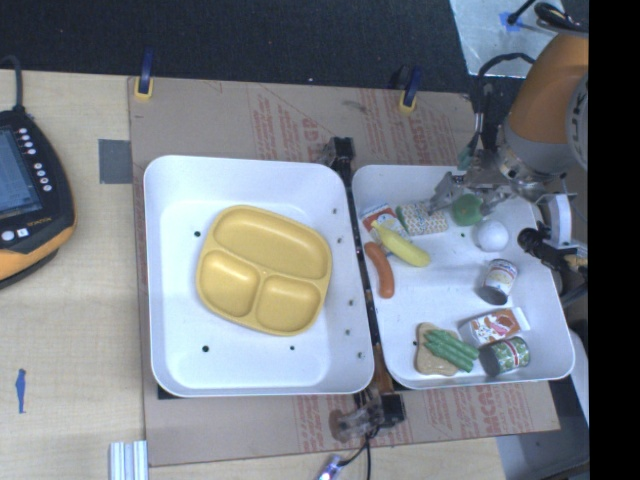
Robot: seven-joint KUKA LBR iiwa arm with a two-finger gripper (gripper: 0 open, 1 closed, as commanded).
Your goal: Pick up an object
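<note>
While the gripper (462,196) sits low in the right bin (560,313) over a green ball (465,209), jaw state is unreadable. Nothing is visibly lifted, so grasp and lift remain, by the look of it.

wooden bench (70,348) bears cardboard sheet (290,118), pendant (25,203).

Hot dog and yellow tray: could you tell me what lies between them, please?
In the camera view, just the bins' adjoining white rims separate the hot dog from the yellow tray.
</note>
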